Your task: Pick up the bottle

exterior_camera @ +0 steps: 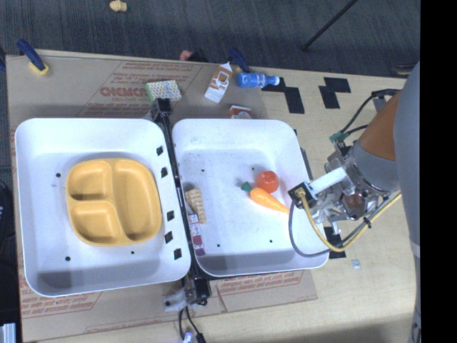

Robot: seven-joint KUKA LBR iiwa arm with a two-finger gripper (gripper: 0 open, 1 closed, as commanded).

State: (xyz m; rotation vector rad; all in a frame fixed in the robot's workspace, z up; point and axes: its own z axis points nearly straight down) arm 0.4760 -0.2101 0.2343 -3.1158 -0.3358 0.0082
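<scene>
The bottle, blue with a pale cap end, lies on its side on the cardboard behind the right bin, outside both bins and just beside a small carton. The gripper sits well apart from it, at the right bin's right rim, low in the frame compared with the bottle, with the whole back corner of the bin between them. Nothing is seen between its fingers; whether the claw is apart or together cannot be told, since the wrist hardware and a looping yellow cable crowd that spot.

Inside the right bin lie a carrot touching a tomato, and a pale ridged piece close to the left wall. The left bin holds a yellow divided tray. The arm's upper part is cut off at the right, only its grey body and orange band showing. A second small item by the bin's rear rim is too small to identify.
</scene>
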